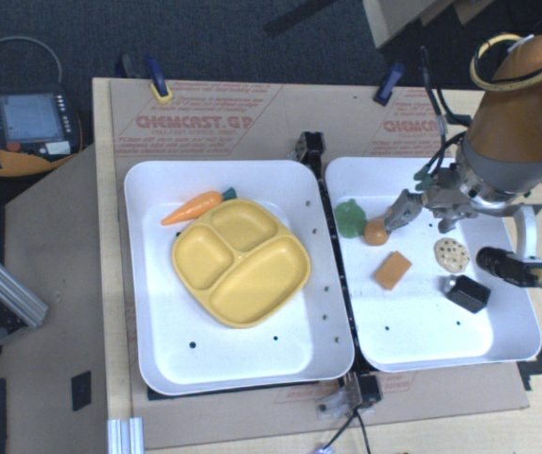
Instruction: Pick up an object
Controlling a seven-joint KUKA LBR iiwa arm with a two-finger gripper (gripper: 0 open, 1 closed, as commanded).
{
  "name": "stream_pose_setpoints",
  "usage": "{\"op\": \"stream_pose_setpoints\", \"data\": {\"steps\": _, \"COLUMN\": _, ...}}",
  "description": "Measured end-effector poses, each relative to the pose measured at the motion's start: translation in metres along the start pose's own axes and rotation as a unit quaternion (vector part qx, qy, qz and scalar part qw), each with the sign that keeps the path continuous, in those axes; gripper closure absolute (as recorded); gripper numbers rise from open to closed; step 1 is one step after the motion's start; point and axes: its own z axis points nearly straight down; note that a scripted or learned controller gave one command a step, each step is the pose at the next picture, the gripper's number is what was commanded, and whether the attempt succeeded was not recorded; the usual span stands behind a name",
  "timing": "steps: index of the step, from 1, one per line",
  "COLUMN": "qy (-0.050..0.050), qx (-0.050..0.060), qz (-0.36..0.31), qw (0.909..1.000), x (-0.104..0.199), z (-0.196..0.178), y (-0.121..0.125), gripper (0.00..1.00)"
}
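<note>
L bin (148, 282): divided plate (241, 263) centre, carrot (192, 207) at its back-left edge. R bin (498, 348): broccoli (350, 218) near left wall, cookie (451, 253) centre-right.

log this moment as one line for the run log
arm: over right bin | gripper: low, beside small orange ball | held: nothing seen | left bin: yellow divided plate, carrot

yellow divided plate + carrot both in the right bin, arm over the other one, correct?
Not quite. In the camera view the yellow divided plate and carrot lie in the left bin; the arm reaches over the right bin.
</note>
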Motion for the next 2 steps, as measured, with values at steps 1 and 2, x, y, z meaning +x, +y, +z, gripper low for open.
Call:
{"op": "stream_pose_setpoints", "data": {"steps": 1, "qy": -0.001, "qx": -0.007, "qz": -0.001, "qw": 1.0, "x": 0.0, "z": -0.007, "y": 0.003, "gripper": 0.0}}
{"op": "stream_pose_setpoints", "data": {"steps": 2, "qy": 0.0, "qx": -0.003, "qz": -0.001, "qw": 1.0, "x": -0.007, "z": 0.039, "y": 0.003, "gripper": 0.0}}
